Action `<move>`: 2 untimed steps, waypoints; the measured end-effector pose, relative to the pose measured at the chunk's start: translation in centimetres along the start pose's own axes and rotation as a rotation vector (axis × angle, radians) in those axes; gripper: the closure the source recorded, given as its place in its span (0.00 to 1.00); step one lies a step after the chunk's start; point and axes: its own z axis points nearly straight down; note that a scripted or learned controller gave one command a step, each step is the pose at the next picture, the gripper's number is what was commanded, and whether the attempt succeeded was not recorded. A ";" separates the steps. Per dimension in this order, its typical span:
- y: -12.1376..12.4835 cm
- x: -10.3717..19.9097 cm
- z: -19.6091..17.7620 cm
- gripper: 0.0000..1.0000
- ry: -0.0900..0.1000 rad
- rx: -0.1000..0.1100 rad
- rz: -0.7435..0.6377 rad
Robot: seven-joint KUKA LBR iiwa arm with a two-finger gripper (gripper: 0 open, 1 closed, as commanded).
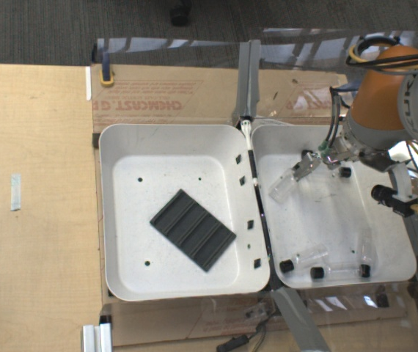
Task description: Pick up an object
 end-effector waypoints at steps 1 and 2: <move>1.5 -6.9 1.9 0.00 0.008 0.017 -0.080; 4.5 -0.2 2.7 0.00 0.010 0.017 -0.136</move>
